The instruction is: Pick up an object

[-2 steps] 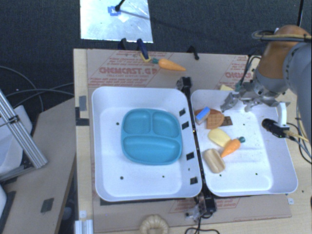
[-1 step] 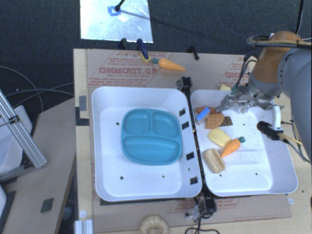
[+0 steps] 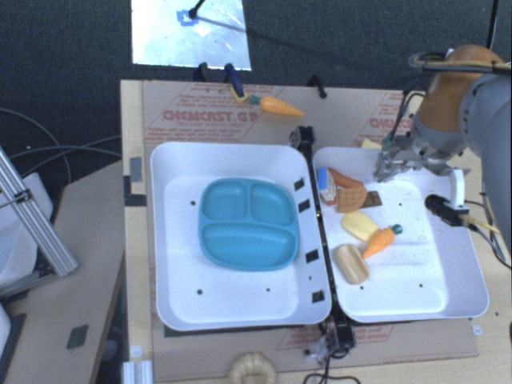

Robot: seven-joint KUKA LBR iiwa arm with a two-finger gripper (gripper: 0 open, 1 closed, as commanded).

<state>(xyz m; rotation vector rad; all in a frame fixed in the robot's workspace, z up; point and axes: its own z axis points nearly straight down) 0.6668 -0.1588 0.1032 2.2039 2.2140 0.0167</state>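
Toy carrot (image 3: 379, 242) — mid right bin (image 3: 448, 294), long axis diagonal, leafy end up-right. Gripper (image 3: 387, 165) hovers near the bin's far edge, carrot well nearer the camera; whether it grips anything — cannot tell.

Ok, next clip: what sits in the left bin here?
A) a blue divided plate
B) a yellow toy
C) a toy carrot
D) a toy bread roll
A: the blue divided plate lies in the middle of the left bin, while a toy carrot and the other small toys lie in the right bin.
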